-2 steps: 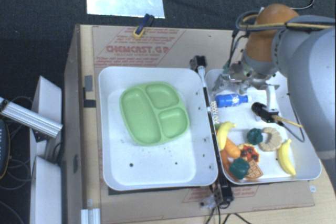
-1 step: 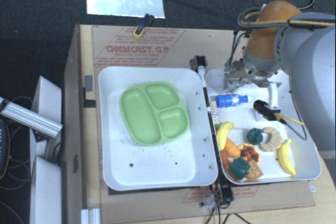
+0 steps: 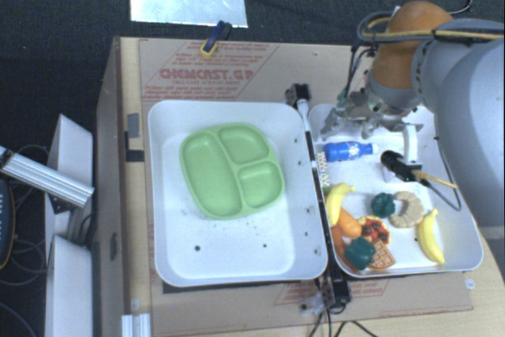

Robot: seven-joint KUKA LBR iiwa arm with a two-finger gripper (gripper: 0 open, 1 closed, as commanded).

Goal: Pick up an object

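The landmark here is the blue bottle [image 3: 347, 151], which lies on its side in the right bin [image 3: 465, 252], near that bin's far end. The arm [image 3: 465, 83] reaches in over the bin, and the pincer [image 3: 371, 118] hangs just behind the bottle, on the far side of it. If the pincer is spread or pressed together, I cannot tell; nothing is visible between its parts.

On the near side of the bottle the other toys lie close together: a yellow banana [image 3: 338, 200], a carrot [image 3: 346, 223], a waffle [image 3: 377, 256], a second banana [image 3: 430, 237]. The bottle lies apart from this crowd, so I judge it the easiest object to pick.

Left of the bottle, in the other bin, a green divided plate [image 3: 231, 170] rests flat.
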